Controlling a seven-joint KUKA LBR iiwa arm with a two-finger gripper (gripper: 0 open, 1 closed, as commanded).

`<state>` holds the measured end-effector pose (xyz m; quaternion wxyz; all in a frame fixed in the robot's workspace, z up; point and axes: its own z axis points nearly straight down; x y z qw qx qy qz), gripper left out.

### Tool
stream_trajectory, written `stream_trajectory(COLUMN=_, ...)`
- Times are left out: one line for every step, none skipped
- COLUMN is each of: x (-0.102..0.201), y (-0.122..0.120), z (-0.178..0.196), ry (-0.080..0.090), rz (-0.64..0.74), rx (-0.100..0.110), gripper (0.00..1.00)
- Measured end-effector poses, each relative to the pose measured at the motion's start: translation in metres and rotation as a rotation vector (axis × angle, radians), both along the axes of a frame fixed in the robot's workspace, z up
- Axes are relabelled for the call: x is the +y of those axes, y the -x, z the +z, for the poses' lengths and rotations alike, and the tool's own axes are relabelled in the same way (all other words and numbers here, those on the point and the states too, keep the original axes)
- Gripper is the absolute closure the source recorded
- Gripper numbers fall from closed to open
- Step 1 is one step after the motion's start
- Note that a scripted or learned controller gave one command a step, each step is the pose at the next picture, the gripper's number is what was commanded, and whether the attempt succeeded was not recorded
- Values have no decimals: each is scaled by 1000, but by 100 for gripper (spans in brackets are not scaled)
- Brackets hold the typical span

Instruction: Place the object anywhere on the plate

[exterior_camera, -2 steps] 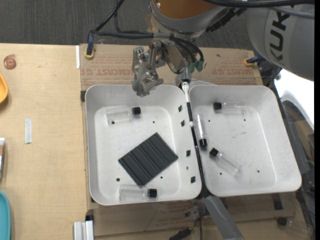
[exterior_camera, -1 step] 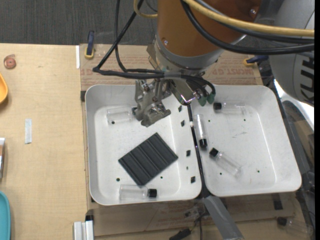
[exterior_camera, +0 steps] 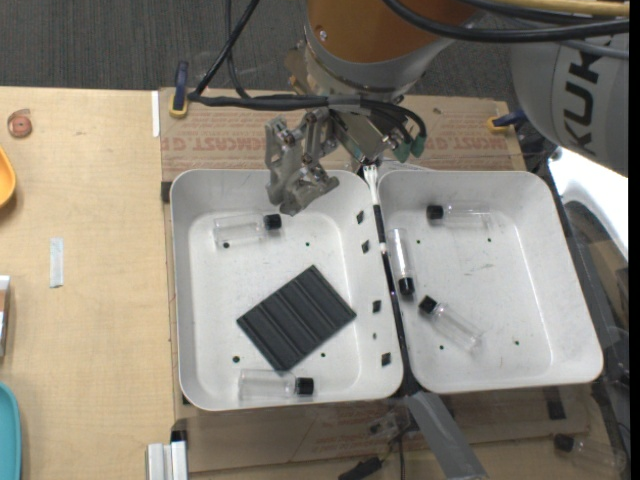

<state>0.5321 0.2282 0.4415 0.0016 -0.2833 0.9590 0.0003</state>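
- Toward the left, on the left bin [exterior_camera: 190, 268], near its back wall: a clear vial with a black cap [exterior_camera: 247, 230], lying on its side, cap pointing right, just below the gripper.
- Mid-floor of that bin: the plate [exterior_camera: 297, 318], a dark ribbed rectangle lying flat and turned at a slant, bare on top (nothing set on it yet, so the task looks not yet done).
- Along the front wall of the same bin: a second vial [exterior_camera: 277, 386], also on its side, cap to the right, apart from the plate.
- Above the back of the left bin: the gripper [exterior_camera: 297, 190], hanging tilted from the orange-banded wrist, likely lined up for the near vial; nothing visibly caught in it, and whether spread or closed cannot be told from this angle.
- Across the divide, in the right bin [exterior_camera: 560, 268]: three more vials [exterior_camera: 455, 213], one near the back, one along the left wall, one toward the middle, all loose and well apart from the plate.
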Motion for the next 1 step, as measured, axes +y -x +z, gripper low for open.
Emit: stream_trajectory(x=0, y=-6, z=-26, ry=1, rz=82, rx=2, gripper=100)
